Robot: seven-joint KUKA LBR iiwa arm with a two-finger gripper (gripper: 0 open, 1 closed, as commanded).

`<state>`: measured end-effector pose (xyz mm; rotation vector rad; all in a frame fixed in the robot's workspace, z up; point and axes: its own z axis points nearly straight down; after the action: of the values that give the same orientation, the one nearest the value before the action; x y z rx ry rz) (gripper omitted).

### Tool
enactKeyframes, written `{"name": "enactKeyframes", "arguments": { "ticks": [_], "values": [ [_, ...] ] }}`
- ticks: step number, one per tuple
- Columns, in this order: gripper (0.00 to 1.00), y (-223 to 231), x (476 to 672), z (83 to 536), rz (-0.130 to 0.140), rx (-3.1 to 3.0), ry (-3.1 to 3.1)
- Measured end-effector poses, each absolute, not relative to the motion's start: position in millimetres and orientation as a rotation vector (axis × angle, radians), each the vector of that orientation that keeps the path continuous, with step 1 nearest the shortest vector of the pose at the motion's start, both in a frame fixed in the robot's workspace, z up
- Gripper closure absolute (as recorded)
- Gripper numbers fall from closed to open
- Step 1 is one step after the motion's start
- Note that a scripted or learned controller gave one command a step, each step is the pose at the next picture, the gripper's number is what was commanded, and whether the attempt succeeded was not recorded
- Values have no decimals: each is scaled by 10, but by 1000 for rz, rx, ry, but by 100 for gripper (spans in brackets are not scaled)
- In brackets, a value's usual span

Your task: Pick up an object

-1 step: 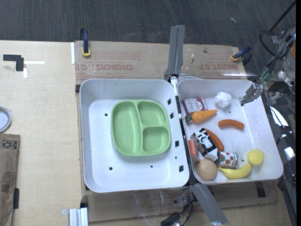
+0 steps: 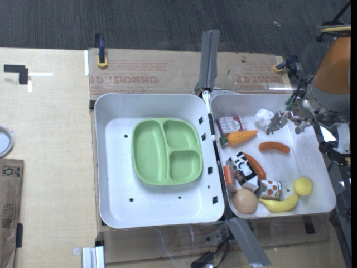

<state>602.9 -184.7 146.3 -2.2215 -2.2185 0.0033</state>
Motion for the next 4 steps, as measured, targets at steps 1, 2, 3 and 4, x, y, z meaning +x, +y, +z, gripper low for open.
{"name": "enactKeyframes", "arguments": {
  "ticks": [1, 2, 3, 4],
  "values": [
    [0, -1814, 5917, 917, 1, -1969, -2446],
    [100, -1828, 5920, 1013, 0, -1976, -2443],
    [100, -1639, 5837, 2332, 2, -2112, -2327],
    [0, -1638, 5835, 2329, 3, -2111, -2326]
  ]
}}
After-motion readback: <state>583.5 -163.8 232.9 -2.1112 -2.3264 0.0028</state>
